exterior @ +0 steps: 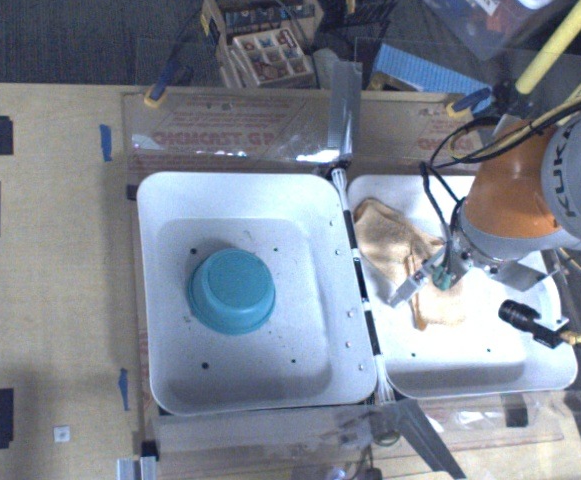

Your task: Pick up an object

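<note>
Reaching: we work in the right white bin, at the right of the frame, where the grey arm with its orange band comes in from the right edge.
Gripper: the two-finger gripper hangs low over the tan crumpled cloth; one grey finger slants toward lower left, and a small teal patch sits by the wrist.
Jaw state: we cannot tell from this angle whether the gripper is wide or narrow, nor whether cloth lies between its tips.
Task thing: the cloth lies along the left side of the right bin, from its upper left toward the middle, with a paler fold under the gripper.
Other thing: a round teal plastic bowl rests upside down in the middle of the left white bin, well apart from the gripper.
Doing it well: we judge a raised fold gives the best hold; we should close on bunched fabric, not flat cloth, and lift straight up clear of the bin wall.
</note>
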